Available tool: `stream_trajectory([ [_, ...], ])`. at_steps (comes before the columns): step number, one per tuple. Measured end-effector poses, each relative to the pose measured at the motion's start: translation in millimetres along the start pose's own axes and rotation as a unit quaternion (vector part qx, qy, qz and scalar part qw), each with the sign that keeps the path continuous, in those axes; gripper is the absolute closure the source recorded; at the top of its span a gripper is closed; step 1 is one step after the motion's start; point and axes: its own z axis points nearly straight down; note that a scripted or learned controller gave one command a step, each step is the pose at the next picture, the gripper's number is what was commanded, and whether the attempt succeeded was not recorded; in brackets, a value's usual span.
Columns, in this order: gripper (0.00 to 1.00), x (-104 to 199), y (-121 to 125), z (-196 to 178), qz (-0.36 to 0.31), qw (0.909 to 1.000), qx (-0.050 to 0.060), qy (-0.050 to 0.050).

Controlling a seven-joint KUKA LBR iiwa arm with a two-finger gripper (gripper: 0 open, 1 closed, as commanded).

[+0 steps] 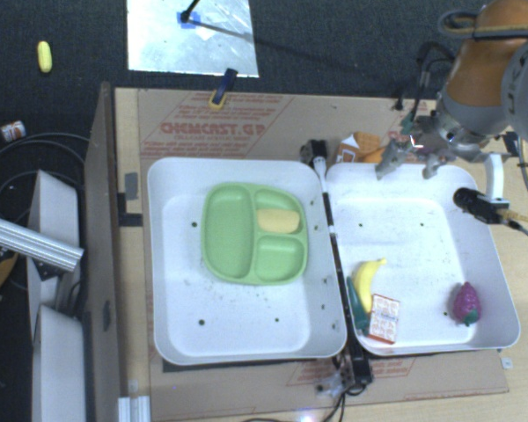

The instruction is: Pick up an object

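My arm (488, 77): grey rounded casing, orange band up top, black cables looped beside it, small metal jaws, white-and-black attachment on side.

arm (497, 55): cut off by right edge | orange object (363, 145): partly hidden behind bin rim, unidentifiable

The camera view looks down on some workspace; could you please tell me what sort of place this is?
Most likely a robotics lab's grasping testbed. Two white bins sit side by side on a cardboard-covered bench, toy food such as a banana lies in them, and a grey robot arm reaches in, with loose cables on the dark floor.
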Motion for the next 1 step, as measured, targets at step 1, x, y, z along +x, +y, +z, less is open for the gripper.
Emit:
stream_trajectory([
  [1,0.0,-16.1,-4.1,140.4,0.002,1.0,0.003,0.0],
])
